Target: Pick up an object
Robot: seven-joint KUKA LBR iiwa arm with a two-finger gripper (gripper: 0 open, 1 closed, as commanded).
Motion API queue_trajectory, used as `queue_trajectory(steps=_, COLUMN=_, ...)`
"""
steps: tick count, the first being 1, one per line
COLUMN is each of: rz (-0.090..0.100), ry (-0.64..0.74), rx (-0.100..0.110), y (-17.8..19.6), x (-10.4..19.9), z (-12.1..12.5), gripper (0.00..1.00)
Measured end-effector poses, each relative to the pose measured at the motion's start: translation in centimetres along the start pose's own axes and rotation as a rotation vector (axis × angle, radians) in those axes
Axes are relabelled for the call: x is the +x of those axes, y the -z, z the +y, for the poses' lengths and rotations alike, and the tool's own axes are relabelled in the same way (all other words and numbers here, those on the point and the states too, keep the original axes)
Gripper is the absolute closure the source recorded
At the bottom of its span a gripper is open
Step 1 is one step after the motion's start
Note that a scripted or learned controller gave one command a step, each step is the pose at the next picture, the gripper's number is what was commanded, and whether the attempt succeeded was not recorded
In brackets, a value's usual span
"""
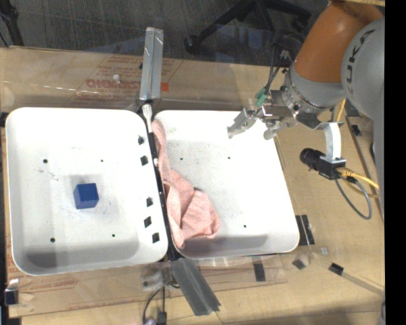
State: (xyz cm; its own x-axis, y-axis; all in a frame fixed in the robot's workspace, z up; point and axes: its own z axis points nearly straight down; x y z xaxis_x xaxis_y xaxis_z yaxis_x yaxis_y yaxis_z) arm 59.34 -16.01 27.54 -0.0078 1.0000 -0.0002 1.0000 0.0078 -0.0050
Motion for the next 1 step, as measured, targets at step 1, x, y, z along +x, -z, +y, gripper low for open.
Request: queue_trajectory(steps=1, rz=0.001, ry=0.254, rx=0.001, y=-15.08, x=2.51, z=6.11, gripper=0.0)
